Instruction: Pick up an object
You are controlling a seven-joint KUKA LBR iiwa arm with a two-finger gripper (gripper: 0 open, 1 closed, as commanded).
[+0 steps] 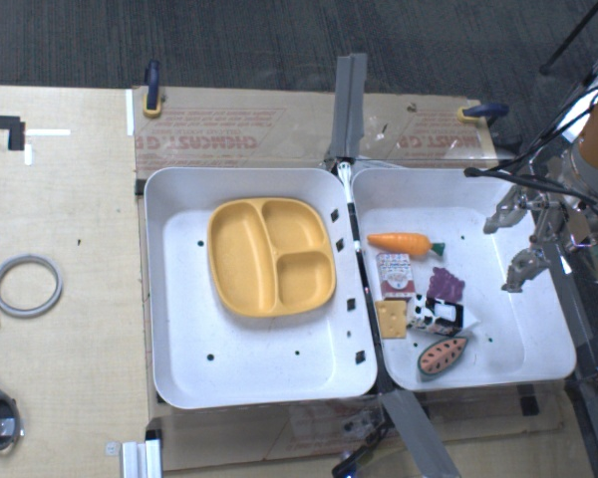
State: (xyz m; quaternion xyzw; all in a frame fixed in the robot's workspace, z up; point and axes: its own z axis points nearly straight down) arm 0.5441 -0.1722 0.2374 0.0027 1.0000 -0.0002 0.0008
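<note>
— Where's the gripper?
— Over the right bin near its right wall, jaws spread, nothing between them.
— And the objects?
— Along that bin's left side: carrot, carton, cracker, grapes (the plate sits in the left bin).

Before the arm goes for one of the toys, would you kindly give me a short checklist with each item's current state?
1. Gripper carries nothing between its fingers: ok.
2. Fingers spread enough for a grasp: ok, they look open.
3. Targets sit in the right bin: ok; carrot, purple grapes, cow figure.
4. Carrot lies apart from its neighbours: ok.
5. Cow figure free of the grapes: not ok, they touch.
6. Gripper above a target: not ok, it sits right of them.
</note>
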